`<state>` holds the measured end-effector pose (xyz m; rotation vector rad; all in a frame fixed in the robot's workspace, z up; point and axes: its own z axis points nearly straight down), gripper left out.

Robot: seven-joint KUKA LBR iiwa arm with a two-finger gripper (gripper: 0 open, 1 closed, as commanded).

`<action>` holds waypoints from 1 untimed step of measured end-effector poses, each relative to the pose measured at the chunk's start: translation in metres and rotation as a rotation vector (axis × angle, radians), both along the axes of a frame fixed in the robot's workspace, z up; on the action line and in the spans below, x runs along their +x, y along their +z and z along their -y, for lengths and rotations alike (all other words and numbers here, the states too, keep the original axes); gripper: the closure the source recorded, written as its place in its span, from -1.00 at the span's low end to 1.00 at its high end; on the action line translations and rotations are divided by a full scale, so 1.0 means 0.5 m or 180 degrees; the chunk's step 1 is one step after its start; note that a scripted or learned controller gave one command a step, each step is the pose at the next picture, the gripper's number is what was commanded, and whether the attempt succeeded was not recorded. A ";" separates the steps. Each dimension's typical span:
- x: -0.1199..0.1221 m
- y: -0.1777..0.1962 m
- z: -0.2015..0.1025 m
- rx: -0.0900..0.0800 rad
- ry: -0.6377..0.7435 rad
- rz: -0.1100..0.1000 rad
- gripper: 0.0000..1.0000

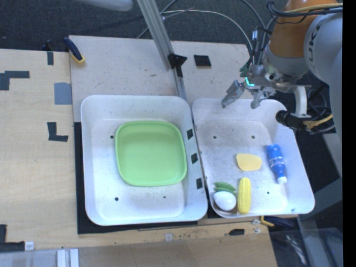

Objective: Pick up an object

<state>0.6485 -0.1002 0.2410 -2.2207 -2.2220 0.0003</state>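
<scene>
My gripper [245, 100] hangs over the far edge of the right bin [233, 132], its two fingers spread apart with nothing between them. Well in front of it, on the bin floor, lie a yellow chip-shaped piece [248, 162], a blue bottle with a white cap [276, 161], a yellow corn cob [244, 194], a white egg-shaped object [225, 200] and a small green piece [223, 187]. All of these sit in the near half of the bin, apart from the gripper.
A green square plate [151, 152] lies in the left bin [97, 166]. A slanted metal pole [161, 38] crosses behind the bins. Black cables loop above the arm near the bench's far edge.
</scene>
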 end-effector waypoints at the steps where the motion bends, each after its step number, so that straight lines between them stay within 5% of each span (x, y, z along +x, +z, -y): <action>1: 0.000 0.000 0.000 0.0000 0.0000 0.0000 -1.00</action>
